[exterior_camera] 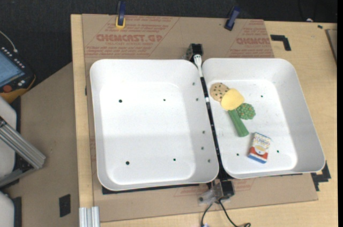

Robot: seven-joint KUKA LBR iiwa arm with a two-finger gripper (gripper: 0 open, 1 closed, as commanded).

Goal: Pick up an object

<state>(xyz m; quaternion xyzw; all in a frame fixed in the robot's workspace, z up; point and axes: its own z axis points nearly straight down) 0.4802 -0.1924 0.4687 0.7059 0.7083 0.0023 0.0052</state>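
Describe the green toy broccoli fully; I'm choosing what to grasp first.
The broccoli looks like a plastic toy: a bumpy dark-green head on a smooth, lighter green stalk. It lies flat in the right bin, head toward the far side, stalk slanting toward the near edge. Its head touches the yellow piece.

The yellow piece partly covers the cookie; the small carton's print is unreadable.

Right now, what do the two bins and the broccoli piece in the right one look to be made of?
Left bin and right bin: probably thin moulded plastic, white, slightly glossy, with rounded corners and soft light reflections. Broccoli: likely toy plastic or rubber, matte; uniform saturated green with a smooth stalk. The look alone cannot settle which.
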